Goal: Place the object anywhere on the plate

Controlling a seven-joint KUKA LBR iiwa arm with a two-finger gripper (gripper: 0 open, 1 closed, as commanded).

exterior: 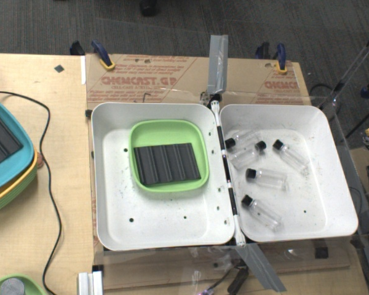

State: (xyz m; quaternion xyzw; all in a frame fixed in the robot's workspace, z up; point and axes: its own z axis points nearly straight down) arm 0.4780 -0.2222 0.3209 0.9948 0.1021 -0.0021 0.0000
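In the right bin (323,195) lie four vials (267,178), the plate (169,128) in the left bin (114,189); claw's state unknowable.

The light is even and quite bright, coming from above. The two shallow white plastic bins (111,226) are almost overexposed, with soft grey shadows along their inner walls. The small clear plastic vials with black caps (265,177) give weak glare and look slightly blurred. The dark grey carpet floor (264,11) is dimmer. Overall sharpness is moderate.
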